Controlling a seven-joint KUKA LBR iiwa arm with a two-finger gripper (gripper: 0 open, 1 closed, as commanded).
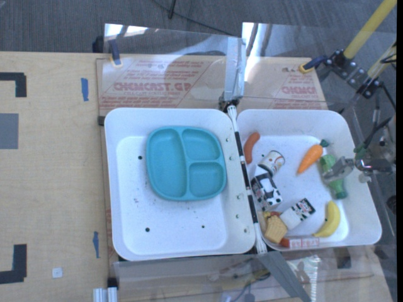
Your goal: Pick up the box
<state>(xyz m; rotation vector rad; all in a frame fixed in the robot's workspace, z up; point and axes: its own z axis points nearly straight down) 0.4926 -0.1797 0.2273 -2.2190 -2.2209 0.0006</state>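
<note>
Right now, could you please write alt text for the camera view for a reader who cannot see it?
Two shallow white bins sit side by side: the left bin holds a teal divided plate; the right bin holds toy food, including a carrot and banana, and a small box.

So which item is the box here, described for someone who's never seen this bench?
Look in the right white bin, along its near edge. Between the cracker-like square and the banana lies the box, small and white with black print. Its neighbours are rounded toy foods; it alone has flat sides and square corners.
</note>
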